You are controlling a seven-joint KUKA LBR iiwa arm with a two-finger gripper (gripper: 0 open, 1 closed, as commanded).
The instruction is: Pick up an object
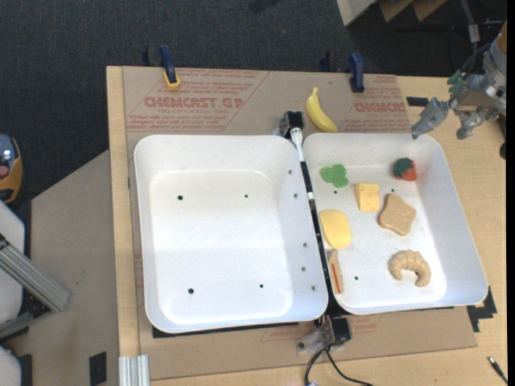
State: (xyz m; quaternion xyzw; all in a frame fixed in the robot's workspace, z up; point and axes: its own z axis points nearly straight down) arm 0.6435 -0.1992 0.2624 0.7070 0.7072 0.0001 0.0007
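The right bin [451, 215] holds several toy foods: a green leafy piece [334, 174], a red and green strawberry [404, 169], a cheese wedge [368, 197], a toast slice [397, 215], a yellow oval piece [336, 229], a croissant [411, 267] and a thin orange stick [335, 277]. My gripper [440, 132] hangs at the bin's far right corner, above and to the right of the strawberry. Its fingers [426, 119] are spread open with nothing between them.
A yellow banana [320, 111] lies on the board just behind the bins, near their shared divider. The left bin [161, 240] stands beside the right one. Blue clamps [355, 71] hold the board's far edge.
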